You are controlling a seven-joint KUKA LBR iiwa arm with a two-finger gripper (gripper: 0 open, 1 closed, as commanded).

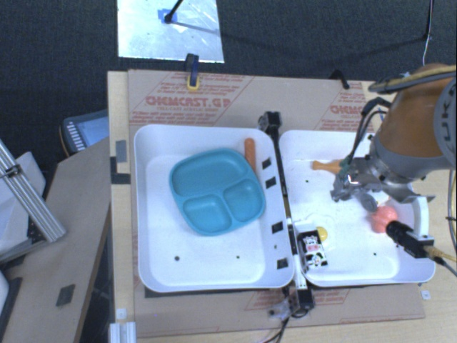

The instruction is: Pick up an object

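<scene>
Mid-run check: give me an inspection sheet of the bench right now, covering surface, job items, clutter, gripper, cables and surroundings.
Surface: two white bins, left bin and right bin, on a printed board.
Job's things: blue divided plate and orange stick in left bin; orange piece, pink object, yellow piece, cow-print item in right bin.
Clutter: nothing seen.
Gripper: gripper low over right bin; finger state unclear.
Cables: black cable at top right.
Surroundings: foil sheet on dark carpet.

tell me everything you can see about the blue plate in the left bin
The blue plate is a rounded, teal, plastic-looking tray with three compartments: one large at the top, two smaller below. It lies flat, right side up and turned at an angle, on the floor of the left bin. Its compartments hold nothing. An orange stick lies at its upper right edge.
</scene>
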